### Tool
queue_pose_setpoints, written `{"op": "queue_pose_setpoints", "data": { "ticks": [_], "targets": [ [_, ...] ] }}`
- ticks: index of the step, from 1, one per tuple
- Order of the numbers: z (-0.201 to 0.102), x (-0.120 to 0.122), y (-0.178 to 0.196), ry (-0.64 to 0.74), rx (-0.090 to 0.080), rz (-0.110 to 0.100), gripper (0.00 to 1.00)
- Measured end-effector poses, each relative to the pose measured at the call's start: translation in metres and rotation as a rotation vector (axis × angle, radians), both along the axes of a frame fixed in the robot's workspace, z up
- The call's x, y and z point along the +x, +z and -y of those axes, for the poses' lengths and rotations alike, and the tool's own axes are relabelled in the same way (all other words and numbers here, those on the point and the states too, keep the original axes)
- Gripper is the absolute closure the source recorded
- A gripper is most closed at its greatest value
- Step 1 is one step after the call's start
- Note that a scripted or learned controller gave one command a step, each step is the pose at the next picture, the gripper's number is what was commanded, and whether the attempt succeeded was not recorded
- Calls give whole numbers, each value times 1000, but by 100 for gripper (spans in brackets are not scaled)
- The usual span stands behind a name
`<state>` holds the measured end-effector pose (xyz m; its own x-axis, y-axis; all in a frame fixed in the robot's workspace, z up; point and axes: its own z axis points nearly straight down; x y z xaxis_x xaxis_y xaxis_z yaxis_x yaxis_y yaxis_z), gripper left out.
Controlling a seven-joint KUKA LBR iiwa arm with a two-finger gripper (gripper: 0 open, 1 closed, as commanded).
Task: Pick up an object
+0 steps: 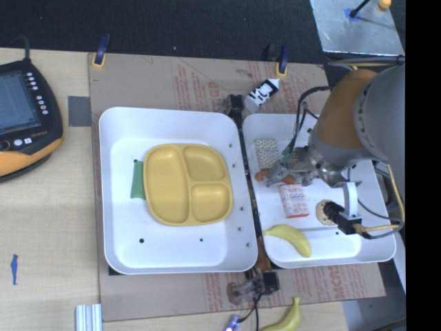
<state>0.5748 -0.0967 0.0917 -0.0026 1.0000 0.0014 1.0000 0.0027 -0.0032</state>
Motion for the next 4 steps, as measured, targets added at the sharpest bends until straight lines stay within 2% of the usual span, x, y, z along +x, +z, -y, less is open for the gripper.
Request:
{"op": "queue_pose_setpoints", "data": {
  "ticks": [1,2,3,4],
  "targets": [
    [27,-65,0,2,-1,-1,0],
    [1,-85,0,5,-1,-1,0],
    [3,-48,0,0,0,0,0],
    [1,-59,0,4,-1,-2,0]
  ]
}}
